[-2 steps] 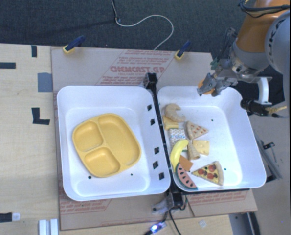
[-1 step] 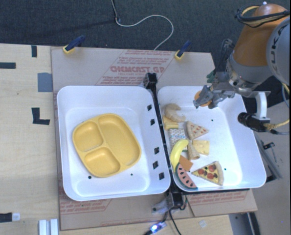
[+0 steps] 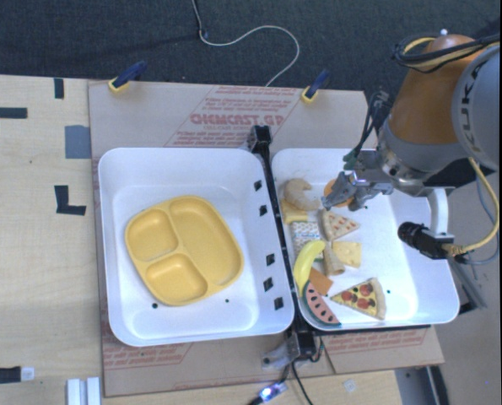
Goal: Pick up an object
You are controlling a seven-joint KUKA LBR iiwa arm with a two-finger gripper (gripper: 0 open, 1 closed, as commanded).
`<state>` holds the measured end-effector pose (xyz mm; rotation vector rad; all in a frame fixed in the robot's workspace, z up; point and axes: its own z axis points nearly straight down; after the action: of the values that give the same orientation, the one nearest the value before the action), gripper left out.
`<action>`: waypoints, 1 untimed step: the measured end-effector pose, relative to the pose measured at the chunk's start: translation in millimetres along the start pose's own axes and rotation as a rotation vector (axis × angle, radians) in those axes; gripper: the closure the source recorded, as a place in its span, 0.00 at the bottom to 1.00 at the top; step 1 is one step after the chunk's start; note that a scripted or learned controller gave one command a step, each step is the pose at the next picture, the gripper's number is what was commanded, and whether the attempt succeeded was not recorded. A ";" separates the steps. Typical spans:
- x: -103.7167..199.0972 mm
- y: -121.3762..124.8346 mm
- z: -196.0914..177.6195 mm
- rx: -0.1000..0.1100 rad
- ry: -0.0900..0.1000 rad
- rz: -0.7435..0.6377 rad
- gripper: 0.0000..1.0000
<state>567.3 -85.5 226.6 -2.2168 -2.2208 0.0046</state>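
Jaws first: we could not tell if they were open or closed, because the gripper was dark and small from where we looked. A bit of orange showed right by its tip, but we could not say if it was a toy being held or part of the tool.

So we think the job was not done yet. Nothing was lifted clear that we could see. The picking up was left to do.

Closest to us, in the right bin, lay the toy food. A pizza slice sat near the front wall, with a watermelon slice just beside it. Behind those came a yellow banana and a piece of cheese. A bit farther back was a toast triangle, and then a bread roll close to the wall between the bins. All of them rested on the bin floor.

The left bin had a yellow plate with three parts in it.

The gripper hung low over the back half of the right bin, just above the toast triangle and near the bread roll. The arm came in from the right side and bent down over the bin, with its orange band up high.

Farthest away, we saw brown cardboard under the bins, and a white cable on the dark floor.
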 end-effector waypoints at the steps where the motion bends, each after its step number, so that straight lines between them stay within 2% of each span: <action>1: 4.6 -49.6 5.6 0.001 0.000 0.003 1.00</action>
<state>517.7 -81.0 221.2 -2.2201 -2.2167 0.0061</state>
